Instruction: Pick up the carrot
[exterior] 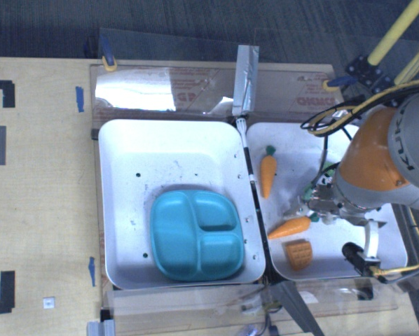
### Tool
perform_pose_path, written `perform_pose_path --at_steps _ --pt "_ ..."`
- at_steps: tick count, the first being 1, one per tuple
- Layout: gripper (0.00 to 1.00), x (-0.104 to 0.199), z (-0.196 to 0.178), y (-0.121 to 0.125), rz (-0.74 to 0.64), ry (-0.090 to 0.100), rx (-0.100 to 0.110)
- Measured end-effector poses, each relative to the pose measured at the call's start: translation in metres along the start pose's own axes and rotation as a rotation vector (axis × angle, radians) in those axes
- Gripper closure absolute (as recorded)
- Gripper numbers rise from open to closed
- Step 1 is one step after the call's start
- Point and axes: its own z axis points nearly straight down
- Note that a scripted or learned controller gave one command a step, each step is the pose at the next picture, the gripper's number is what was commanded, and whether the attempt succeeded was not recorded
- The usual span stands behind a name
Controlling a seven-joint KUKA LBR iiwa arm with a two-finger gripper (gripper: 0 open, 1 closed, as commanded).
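Two carrots lie in the right bin (378,268). One carrot (267,175) with a green top lies lengthwise near the bin's left wall, green end toward the back. The other carrot (289,227) lies across the bin floor, its tip pointing left toward the divider. My gripper (314,213) hangs over the right end of this second carrot, touching or nearly touching it. The wrist hides the contact point.
An orange-brown block (298,253) sits just in front of the lying carrot. A teal divided plate (195,235) rests in the left bin (125,152). The grey and orange arm (378,163) covers the right bin's right side.
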Motion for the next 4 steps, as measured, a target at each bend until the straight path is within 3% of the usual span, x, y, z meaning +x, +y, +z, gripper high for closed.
perform_pose_path --at_steps 1,2,3,4 --pt "0.0 0.031 -0.099 0.017 0.091 0.002 0.004" --pt "0.0 0.009 -0.032 -0.005 -0.188 0.003 0.012" --pt "0.0 0.011 -0.011 -0.003 -0.325 0.004 -0.023" --pt "1.0 0.011 -0.026 0.002 -0.323 0.002 -0.037"
